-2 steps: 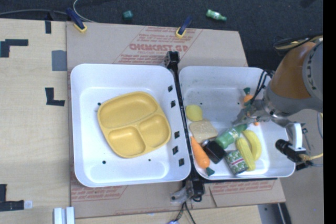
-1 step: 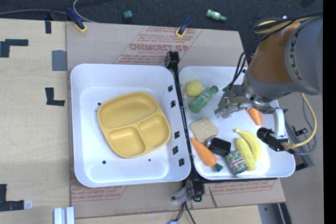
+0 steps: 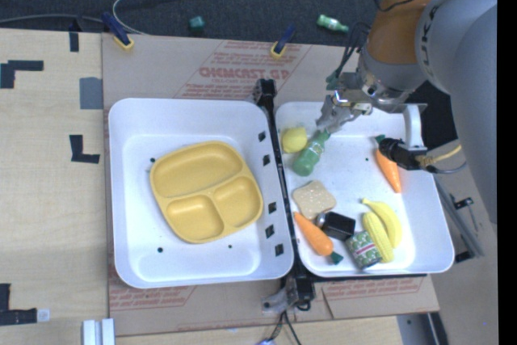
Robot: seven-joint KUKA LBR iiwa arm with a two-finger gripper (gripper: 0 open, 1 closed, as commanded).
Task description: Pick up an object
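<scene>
while the grasp is not yet made, the scene is set out below, largest thing first.
arm (image 3: pixel 452 44): entered from the right, grey with an orange band; the wrist is bent down over the far edge of the right bin.
left bin (image 3: pixel 129 198): a yellow divided plate (image 3: pixel 206 190) is held in it, lying flat near the middle.
right bin (image 3: pixel 428 242): the small objects are gathered here.
gripper (image 3: pixel 333 115): pointed down and to the left, poised right at the cap end of the green bottle; whether its fingers are parted or closed cannot be told, and nothing is seen held between them.
green bottle (image 3: pixel 309 155): judged to be the target; laid tilted near the bin's far left corner, touching a lemon (image 3: pixel 294 140) on its left.
banana (image 3: pixel 383 229): laid near the front right, beside a small green can (image 3: pixel 365 250).
carrots: one (image 3: pixel 313 234) at the front left, another (image 3: pixel 388 169) by the right wall.
cracker (image 3: pixel 313 198): set between the bottle and the front carrot.
step in hand: the approach to the bottle is judged to be under way.
next move: a short descent is called for, the bottle's neck being straddled and the lemon kept clear, before closing and lifting.
</scene>
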